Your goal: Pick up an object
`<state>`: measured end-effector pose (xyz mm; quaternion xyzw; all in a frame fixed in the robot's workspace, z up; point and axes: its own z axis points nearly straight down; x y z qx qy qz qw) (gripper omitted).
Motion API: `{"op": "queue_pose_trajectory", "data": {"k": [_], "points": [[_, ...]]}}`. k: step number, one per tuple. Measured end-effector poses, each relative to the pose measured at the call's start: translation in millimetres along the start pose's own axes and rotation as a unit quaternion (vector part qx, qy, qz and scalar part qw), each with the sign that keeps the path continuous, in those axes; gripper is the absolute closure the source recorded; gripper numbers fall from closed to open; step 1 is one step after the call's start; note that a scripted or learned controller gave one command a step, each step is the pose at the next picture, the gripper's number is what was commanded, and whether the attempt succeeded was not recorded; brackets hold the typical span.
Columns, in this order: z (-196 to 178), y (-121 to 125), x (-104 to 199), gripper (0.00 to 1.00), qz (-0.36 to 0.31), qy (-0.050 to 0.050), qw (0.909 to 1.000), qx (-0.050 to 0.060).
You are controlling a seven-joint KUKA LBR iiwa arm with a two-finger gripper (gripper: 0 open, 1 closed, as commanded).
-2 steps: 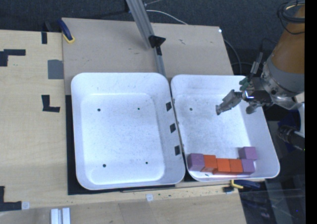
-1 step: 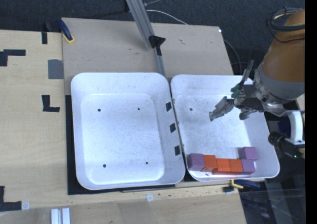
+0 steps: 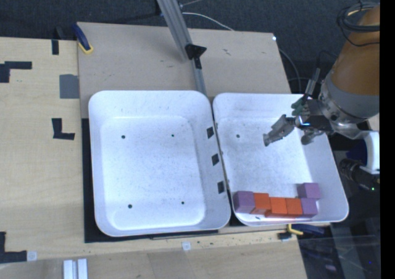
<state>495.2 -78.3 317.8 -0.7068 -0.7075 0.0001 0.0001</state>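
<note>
A row of blocks lies along the near edge of the right bin (image 3: 247, 108): a purple block (image 3: 244, 200) at the left, orange blocks (image 3: 278, 205) in the middle, and purple blocks (image 3: 310, 197) stacked at the right end. My gripper (image 3: 290, 133) hangs above the middle of the right bin, well back from the blocks. Its two fingers are spread apart, one finger (image 3: 276, 131) reaching left, with nothing between them.
The left bin (image 3: 99, 111) sits beside the right one, with black clips along the shared rim. A slanted metal bar (image 3: 173, 12) stands behind the bins. A blue-and-yellow clamp (image 3: 83, 40) lies at the back left of the board.
</note>
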Motion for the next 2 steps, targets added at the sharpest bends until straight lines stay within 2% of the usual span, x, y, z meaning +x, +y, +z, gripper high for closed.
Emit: {"op": "queue_pose_trajectory", "data": {"k": [1,2], "points": [[4.7,13.1,-15.8,0.0,0.001,-0.001,1.0,0.001],[8.4,21.5,-14.0,0.0,0.0,-0.001,1.0,0.001]]}}
